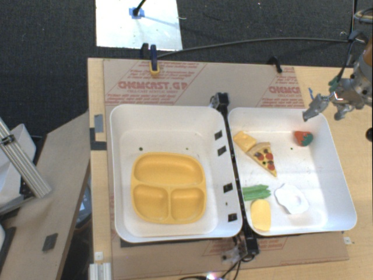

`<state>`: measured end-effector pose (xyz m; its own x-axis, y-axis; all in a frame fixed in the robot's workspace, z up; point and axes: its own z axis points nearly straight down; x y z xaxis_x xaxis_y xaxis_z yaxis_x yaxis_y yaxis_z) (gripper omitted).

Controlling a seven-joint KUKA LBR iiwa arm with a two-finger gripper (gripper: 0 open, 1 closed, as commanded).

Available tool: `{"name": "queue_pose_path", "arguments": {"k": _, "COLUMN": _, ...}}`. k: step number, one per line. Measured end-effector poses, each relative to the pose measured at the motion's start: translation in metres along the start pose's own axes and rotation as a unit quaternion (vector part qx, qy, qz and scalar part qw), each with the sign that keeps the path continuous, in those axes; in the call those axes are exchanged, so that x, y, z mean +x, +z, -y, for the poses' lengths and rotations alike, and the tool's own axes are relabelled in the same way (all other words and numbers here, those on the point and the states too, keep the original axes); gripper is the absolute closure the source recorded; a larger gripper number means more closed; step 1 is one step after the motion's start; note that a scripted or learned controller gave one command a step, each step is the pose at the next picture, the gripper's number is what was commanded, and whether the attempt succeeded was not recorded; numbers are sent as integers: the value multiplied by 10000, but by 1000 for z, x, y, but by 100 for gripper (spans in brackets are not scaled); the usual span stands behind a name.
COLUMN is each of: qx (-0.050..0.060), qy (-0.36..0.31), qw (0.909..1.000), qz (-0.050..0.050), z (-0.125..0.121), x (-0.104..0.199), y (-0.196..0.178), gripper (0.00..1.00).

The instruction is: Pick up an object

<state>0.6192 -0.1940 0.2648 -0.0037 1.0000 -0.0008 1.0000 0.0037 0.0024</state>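
Note:
The right bin (337, 174) holds several toy foods: a red strawberry (303, 137) at the back right, a yellow cheese wedge (244, 140), a pizza slice (264, 157), a green bean pod (256, 191), a yellow piece (260, 215) at the front and a white fried egg (291, 199). My gripper (326, 108) hangs over the bin's back right corner, above and slightly right of the strawberry. Its fingers stand apart, open, with nothing between them.
The left bin (125, 127) holds a yellow divided plate (169, 186). A black divider with clips (228, 162) joins the two bins. A cable (245, 42) runs across the back of the bench, and a blue and yellow clamp (153, 58) sits at the board's far edge.

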Motion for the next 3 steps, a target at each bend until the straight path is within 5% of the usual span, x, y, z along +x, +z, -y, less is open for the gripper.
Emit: {"name": "queue_pose_path", "arguments": {"k": 3, "qx": 15, "qy": 10, "qw": 10000, "qz": -3, "z": -4, "x": 4, "y": 146, "gripper": 0}}
